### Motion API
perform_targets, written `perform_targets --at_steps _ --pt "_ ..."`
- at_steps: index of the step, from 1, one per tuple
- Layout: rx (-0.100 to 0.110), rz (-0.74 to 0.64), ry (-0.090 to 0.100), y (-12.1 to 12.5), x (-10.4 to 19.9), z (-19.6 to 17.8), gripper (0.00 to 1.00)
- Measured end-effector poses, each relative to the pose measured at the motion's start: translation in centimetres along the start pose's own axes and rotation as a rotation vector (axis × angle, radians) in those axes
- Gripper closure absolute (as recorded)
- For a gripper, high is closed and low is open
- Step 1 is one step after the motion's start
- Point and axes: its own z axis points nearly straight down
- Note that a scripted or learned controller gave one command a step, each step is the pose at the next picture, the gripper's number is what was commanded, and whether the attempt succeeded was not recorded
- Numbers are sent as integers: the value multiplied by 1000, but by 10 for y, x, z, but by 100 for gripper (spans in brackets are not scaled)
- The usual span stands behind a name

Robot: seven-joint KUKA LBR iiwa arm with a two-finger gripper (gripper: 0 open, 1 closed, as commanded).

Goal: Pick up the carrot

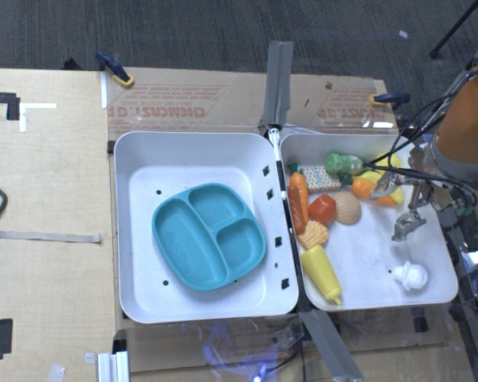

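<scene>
The orange carrot [298,200] lies lengthwise against the left wall of the right bin [366,293], beside a red tomato [322,208]. My gripper [397,207] hangs over the right side of that bin, well to the right of the carrot. Its two metal fingers [405,225] stand apart with nothing between them. The grey arm with its orange band [464,126] comes in from the right edge.
Around the carrot in the right bin lie a yellow bottle [322,270], a beige ball [347,208], a green item [342,164], orange and yellow pieces [366,188] and a white piece [410,275]. A blue divided plate [209,235] sits in the left bin [135,213].
</scene>
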Motion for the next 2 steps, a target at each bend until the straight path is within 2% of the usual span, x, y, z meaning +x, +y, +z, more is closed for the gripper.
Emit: perform_targets --at_steps 1,2 --pt "-7 535 20 -9 -45 13 0" --pt "2 723 5 -19 -65 -33 0"
